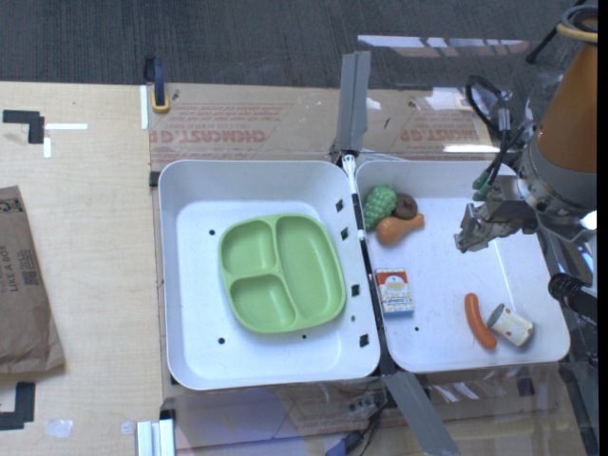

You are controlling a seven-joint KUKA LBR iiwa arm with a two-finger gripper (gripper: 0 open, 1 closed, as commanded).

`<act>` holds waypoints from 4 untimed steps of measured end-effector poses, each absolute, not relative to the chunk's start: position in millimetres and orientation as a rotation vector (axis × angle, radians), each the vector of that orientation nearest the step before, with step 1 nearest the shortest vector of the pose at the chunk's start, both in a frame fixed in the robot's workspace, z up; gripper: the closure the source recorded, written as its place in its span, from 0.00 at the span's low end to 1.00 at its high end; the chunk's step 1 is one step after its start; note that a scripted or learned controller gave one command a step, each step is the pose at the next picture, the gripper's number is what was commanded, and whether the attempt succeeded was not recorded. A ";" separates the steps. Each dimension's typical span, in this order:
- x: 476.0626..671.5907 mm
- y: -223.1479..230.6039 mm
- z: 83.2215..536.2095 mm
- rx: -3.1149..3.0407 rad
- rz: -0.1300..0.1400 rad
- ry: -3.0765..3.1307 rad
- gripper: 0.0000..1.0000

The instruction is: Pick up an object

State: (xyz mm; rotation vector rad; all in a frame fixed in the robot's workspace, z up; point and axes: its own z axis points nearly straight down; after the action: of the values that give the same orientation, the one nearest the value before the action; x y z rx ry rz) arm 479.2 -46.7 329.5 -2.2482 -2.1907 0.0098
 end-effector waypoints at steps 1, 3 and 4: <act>559.0 -35.6 343.9 -2.482 0.011 -1.925 1.00; 619.1 -114.1 328.4 -2.435 0.009 -1.983 1.00; 596.2 -109.7 270.6 -2.401 0.009 -2.021 1.00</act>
State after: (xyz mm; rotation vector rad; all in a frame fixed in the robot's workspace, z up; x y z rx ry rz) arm 596.2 -109.7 270.6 -2.4007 -2.0211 0.0091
